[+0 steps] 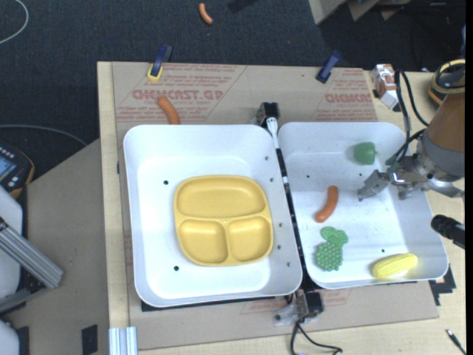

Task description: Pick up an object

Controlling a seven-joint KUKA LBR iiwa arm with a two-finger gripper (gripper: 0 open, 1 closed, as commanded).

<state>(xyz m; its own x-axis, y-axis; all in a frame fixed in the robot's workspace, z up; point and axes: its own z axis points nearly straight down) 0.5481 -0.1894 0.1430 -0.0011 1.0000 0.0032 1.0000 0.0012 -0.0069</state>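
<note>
Two white bins are seen side by side on the tabletop (222,87), which is covered with printed cardboard. In the left bin (148,198), a yellow tray (222,219) with three compartments is laid near the middle. In the right bin (414,220), four things are spread well apart from one another: a green block (363,152) at the upper middle, an orange sausage (327,203) tilted near the bin's left side, a bunch of green grapes (330,248) below the sausage, and a yellow corn cob (394,265) at the lower right corner.

The arm (451,135) is seen entering from the right edge of the frame. The pincer (377,184) is held over the right bin, just below the block and to the right of the sausage. Its grey fingers (369,188) are pointed toward the left. Whether they are apart or together cannot be told; nothing is seen between them.

A second sausage (169,110) is laid on the cardboard above the left bin, and a third (205,13) on the dark floor at the top of the frame. Two clamps (157,63) are fixed at the upper edge of the cardboard.
</note>
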